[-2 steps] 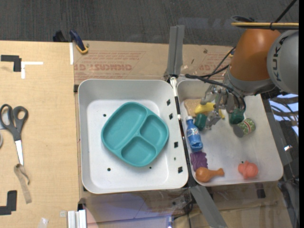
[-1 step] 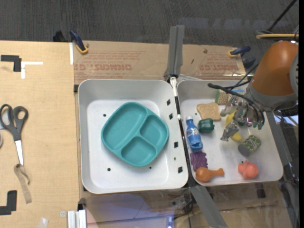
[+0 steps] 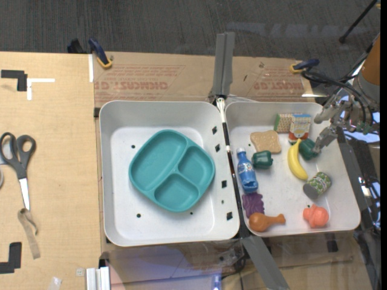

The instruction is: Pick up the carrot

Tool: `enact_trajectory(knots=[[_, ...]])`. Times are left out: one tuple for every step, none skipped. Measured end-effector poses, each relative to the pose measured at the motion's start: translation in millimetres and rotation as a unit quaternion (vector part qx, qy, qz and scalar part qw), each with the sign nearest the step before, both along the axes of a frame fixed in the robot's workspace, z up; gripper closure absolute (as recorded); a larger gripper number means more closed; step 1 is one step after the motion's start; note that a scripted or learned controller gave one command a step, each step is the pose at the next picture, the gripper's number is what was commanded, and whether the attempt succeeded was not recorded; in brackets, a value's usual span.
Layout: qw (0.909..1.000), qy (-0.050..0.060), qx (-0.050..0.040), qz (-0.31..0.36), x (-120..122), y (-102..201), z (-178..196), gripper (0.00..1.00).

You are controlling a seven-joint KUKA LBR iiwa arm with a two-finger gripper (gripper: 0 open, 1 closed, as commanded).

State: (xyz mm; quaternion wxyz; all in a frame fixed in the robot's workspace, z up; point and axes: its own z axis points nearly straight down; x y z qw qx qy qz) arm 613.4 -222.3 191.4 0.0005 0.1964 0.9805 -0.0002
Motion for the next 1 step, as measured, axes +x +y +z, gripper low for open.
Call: enact_trajectory(knots=[[0.9966,-0.004,-0.0019,0.082,10.2,2.6,-86.1,0.00]])
